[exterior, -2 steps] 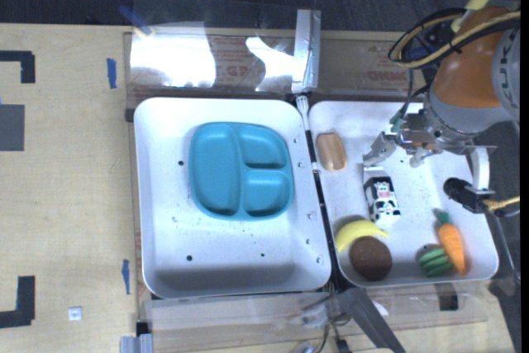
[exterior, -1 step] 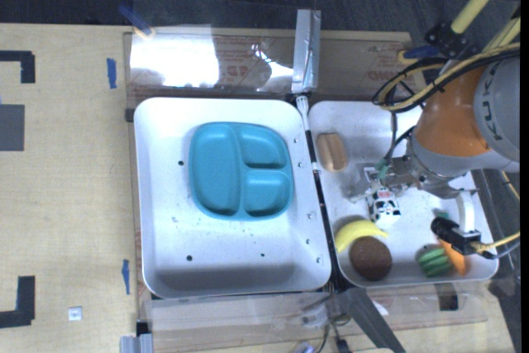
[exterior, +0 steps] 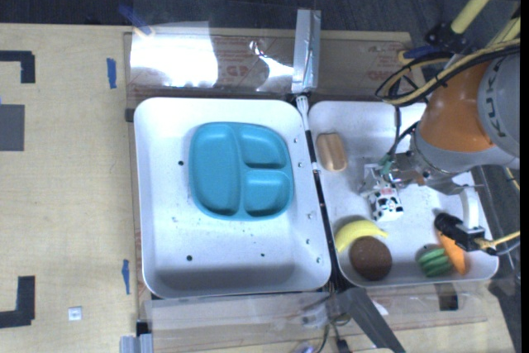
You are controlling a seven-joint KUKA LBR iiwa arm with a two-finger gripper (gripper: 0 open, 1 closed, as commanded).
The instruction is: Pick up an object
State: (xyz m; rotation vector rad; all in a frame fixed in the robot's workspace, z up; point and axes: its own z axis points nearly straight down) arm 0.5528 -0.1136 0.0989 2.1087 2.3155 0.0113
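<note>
Pincer low in right bin, mid-floor; open-or-closed state cannot tell. Small black-and-white toy just below it, touching or nearly. Tan block near bin's left wall. Brown ball at front-left corner.

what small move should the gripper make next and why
Probably lower straight down a little: the gripper hangs in the right bin just above the small black-and-white toy, with nothing visibly held. The tan block and brown ball lie farther off.
</note>
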